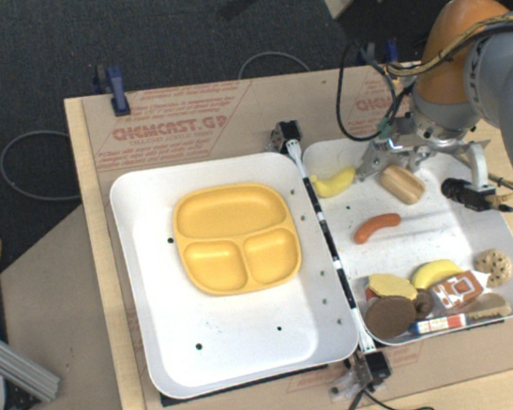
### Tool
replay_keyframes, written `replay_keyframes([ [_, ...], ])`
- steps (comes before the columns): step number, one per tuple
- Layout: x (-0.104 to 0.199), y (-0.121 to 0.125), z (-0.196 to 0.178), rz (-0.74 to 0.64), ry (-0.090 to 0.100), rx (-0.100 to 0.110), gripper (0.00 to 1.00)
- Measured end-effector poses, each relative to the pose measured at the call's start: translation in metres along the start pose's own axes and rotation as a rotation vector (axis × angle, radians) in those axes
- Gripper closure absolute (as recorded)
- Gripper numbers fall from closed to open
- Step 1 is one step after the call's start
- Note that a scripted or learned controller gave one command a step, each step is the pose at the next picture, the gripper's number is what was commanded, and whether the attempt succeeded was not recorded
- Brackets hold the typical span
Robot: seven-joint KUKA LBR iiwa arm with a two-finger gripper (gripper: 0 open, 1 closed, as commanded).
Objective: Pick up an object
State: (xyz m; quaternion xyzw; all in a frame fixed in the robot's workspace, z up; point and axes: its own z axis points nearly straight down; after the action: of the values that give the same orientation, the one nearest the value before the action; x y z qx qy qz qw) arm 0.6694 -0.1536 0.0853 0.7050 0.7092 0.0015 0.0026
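My gripper (394, 155) is low over the back of the right bin (496, 227), directly above a tan cylinder-shaped roll (403, 184) and touching or nearly touching its upper end. A yellow banana piece (334, 182) lies just left of it by the bin's divider wall. An orange-red sausage (376, 227) rests a little nearer the front. Whether the roll is gripped cannot be made out from this angle.
The front of the right bin holds a brown disc (391, 316), two yellow pieces (434, 271), a cookie (494, 264), a small carton (455, 292) and a slim bar (457, 320). The left bin (155, 289) holds a yellow divided plate (237, 237). The grey arm (493, 71) covers the back right.
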Motion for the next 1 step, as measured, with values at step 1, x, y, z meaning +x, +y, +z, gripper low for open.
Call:
replay_keyframes([
  [1,-0.0555,-0.0149,0.0,0.01,-0.001,0.003,0.0],
])
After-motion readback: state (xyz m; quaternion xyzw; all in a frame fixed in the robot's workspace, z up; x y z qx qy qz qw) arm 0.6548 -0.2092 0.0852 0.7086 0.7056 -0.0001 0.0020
